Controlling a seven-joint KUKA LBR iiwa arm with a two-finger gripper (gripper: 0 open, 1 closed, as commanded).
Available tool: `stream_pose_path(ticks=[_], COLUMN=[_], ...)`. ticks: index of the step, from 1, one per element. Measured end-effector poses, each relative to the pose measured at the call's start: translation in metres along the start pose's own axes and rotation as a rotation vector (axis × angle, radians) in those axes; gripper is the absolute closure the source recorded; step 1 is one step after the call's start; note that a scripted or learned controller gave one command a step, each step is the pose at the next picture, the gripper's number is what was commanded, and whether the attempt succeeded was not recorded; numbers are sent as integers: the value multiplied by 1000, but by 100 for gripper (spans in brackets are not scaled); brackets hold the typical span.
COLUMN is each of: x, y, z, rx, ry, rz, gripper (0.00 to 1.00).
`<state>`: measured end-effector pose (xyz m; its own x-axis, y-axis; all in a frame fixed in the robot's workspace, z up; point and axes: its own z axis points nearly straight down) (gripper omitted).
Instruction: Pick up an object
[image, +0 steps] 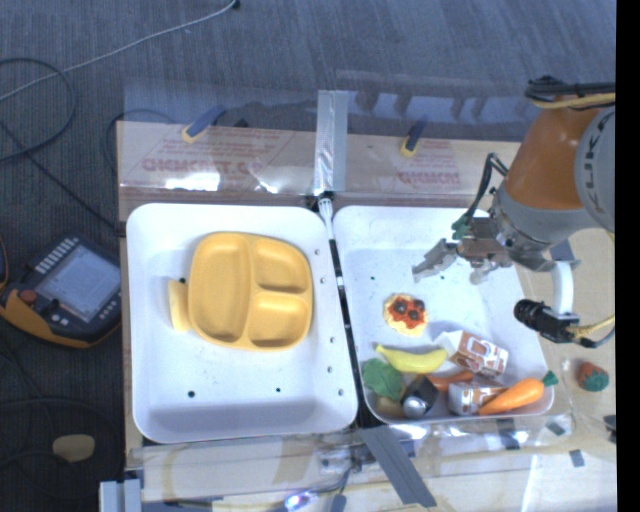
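Note:
The right bin (380, 240) holds a small round pizza toy (405, 313), a yellow banana (412, 357), a green broccoli piece (381, 378), a dark can (418, 398), a brown-and-white carton (478, 353), a second small carton (462, 398) and an orange carrot (515, 394), all crowded along its near side. My gripper (462, 262) hangs over the bin's far right part, above and to the right of the pizza toy. Its fingers are spread apart with nothing between them.
The left bin (150, 330) carries a yellow divided tray (250, 290). A red-and-green strawberry toy (593, 376) lies on the bench outside the right bin. A handheld pendant (65, 290) rests on the floor at far left. The arm's black cable fitting (545, 318) juts over the right bin's edge.

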<state>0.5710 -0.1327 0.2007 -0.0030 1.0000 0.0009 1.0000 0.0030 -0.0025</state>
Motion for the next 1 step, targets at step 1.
stream_pose_path(ticks=[1], x=[-24], y=[-71], z=[111], rx=[-13], ry=[-4], rz=[-55], gripper=[0])
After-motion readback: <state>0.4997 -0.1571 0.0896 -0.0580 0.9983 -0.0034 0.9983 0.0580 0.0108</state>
